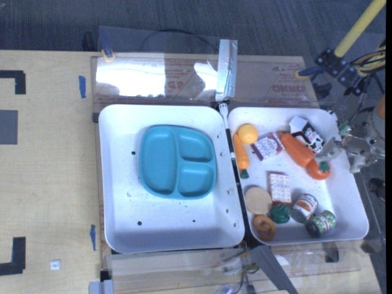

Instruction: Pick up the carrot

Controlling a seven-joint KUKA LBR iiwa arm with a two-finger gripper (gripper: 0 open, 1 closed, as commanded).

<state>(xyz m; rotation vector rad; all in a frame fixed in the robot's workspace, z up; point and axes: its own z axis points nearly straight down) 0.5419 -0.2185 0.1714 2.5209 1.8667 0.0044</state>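
Two bins sit on the counter. In the right bin (358, 216) I see the carrot (299, 151) between a brown packet (267, 146) and a black-and-white toy (307, 133). The gripper (335, 147) is beside its leafy end; I cannot tell its state.

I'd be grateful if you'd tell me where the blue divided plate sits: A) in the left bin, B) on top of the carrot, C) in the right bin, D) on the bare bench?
A: the blue plate lies flat in the left bin, while the carrot is in the right bin.
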